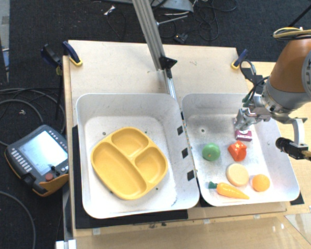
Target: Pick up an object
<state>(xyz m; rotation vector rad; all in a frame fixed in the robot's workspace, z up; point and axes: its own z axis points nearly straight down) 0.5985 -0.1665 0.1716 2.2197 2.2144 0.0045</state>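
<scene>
Nearest the table's front edge, in the right bin (280, 154), a toy carrot (231, 191) lies along the bin's front wall, with an orange ball (260, 182) toward its front right corner and a pale round piece (238, 175) just behind the carrot. Farther back sit a green ball (211, 152) and a red pepper-like toy (238, 150). Just behind the red toy is a small purple-and-white block (244, 135), and the gripper (243, 122) stands directly over it; whether its fingers are spread or closed, or touch the block, cannot be told. The left bin (88, 113) holds a yellow divided plate (128, 162).
</scene>
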